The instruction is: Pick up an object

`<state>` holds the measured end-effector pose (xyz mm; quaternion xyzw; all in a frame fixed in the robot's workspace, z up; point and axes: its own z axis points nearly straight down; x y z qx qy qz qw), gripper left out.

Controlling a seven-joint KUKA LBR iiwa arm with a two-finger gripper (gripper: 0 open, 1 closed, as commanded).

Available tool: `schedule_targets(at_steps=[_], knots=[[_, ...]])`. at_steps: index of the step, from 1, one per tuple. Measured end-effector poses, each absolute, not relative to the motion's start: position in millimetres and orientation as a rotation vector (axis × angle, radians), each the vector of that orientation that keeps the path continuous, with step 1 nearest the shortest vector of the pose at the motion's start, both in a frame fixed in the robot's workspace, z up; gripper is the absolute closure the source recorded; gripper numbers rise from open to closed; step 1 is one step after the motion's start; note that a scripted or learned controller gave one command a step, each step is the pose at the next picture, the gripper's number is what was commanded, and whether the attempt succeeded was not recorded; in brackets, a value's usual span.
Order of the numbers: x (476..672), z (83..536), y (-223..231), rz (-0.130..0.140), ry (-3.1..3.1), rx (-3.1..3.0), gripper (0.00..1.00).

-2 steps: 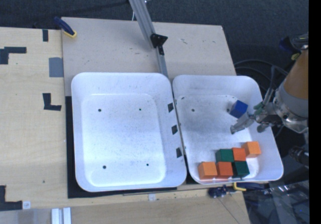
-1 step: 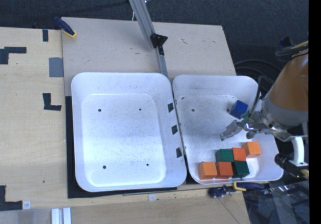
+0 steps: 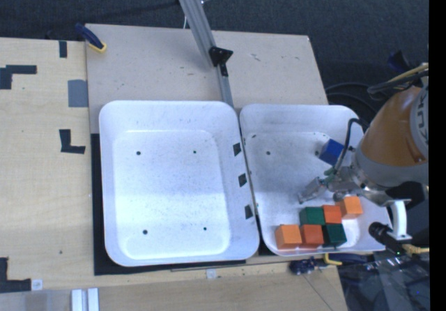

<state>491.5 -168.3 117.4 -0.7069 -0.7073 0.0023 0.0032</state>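
Cluster of blocks: orange and green blocks (image 3: 317, 226) sit bunched in the near corner of the right bin, close to the table's near edge; two orange ones lie along the bin's near rim, a dark green one beside them, another green one and an orange one just behind.
Lone orange block: one more orange block (image 3: 352, 206) lies just beyond the cluster, toward the table's right edge, right beside the arm.
Blue block: a blue block (image 3: 332, 150) lies by itself farther back in the right bin, near that bin's right wall, apart from the cluster.
Right bin: a shallow white bin (image 3: 279, 121) on the right half of the table, its floor speckled with dark marks.
Left bin: a shallow white bin (image 3: 167, 109) touching the right bin along their shared side; its floor shows faint speckling and four small dark dots.
Tool: the tool (image 3: 322, 189) hangs low over the middle of the right bin, between the blue block and the cluster; I cannot tell how it is set, and no block is visibly gripped.
Arm: the arm's orange band (image 3: 390, 137) sits over the right bin's right side.
Table: a pale wooden table (image 3: 42, 184) carrying both bins.
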Motion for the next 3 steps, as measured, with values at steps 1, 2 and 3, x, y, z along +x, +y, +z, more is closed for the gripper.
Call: schedule_targets(at_steps=[1,2,3], knots=[[492.9,130.2,-167.5,0.002,-2.221,-2.216,1.0],[486.0,188.9,-167.3,-0.003,-2.225,-2.222,1.0],[490.9,246.4,-175.8,-0.003,-2.227,-2.223,1.0]])
